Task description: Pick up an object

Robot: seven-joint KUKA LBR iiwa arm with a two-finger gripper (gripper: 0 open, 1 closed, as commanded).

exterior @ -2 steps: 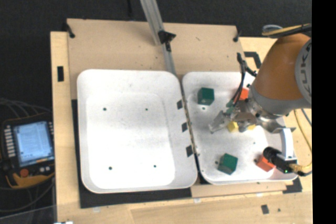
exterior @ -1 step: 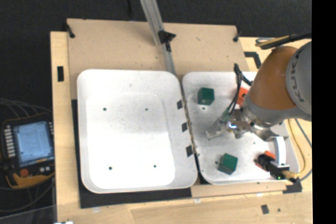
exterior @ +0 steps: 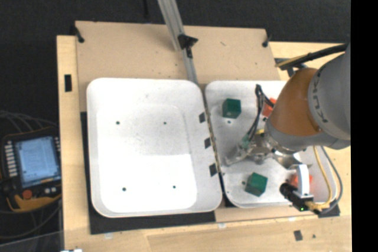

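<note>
Where the right bin (exterior: 236,94) lies, arm (exterior: 307,109) bent low, pincer (exterior: 245,150) grip state unclear.

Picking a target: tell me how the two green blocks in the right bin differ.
The upper green block lies near the bin's far end, well away from the gripper; the lower green block lies near the front edge, just below it. The upper one looks brighter, the lower one darker. Both are small green cubes resting on the right bin floor.
</note>
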